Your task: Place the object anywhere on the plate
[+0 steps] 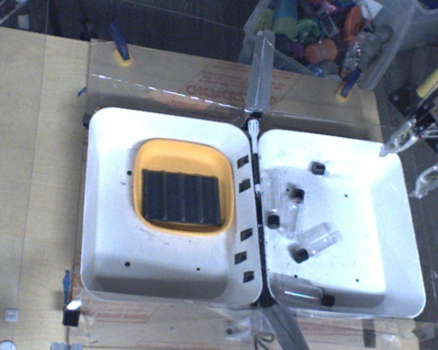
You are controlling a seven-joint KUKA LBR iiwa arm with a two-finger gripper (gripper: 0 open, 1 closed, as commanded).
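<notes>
The plate (146, 159) lies in the left bin (102, 193); several vials (313, 241) lie in the right bin (389, 236).

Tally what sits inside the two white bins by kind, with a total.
Yellow plate with a dark ridged insert, left bin: 1
Clear vials with black caps, right bin: 5, at and; the clear bodies are faint, so the count is approximate
Total: 6

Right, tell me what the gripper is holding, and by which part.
Nothing. The gripper hangs open beyond the right bin's far right corner, with no object between its fingers.
</notes>
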